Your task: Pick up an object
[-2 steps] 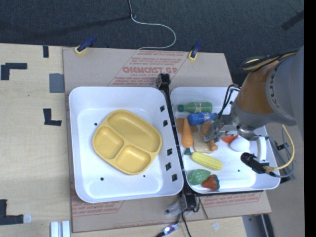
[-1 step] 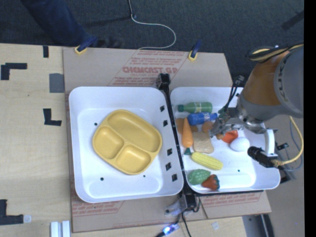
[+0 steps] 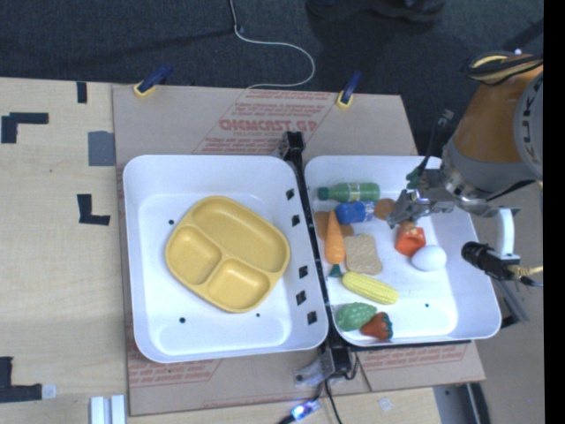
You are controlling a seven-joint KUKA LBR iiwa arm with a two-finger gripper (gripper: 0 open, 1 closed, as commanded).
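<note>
my gripper (image 3: 413,208) hung low over the right bin (image 3: 459,312), just above a red-orange toy vegetable (image 3: 409,239) that lay beside a white egg (image 3: 430,258); whether it gripped anything, i could not tell. further left in that bin lay a green bottle (image 3: 350,192), a carrot (image 3: 334,239), a bread slice (image 3: 363,254) and a corn cob (image 3: 369,287). a yellow divided plate (image 3: 227,253) sat in the left bin (image 3: 146,316).
</note>
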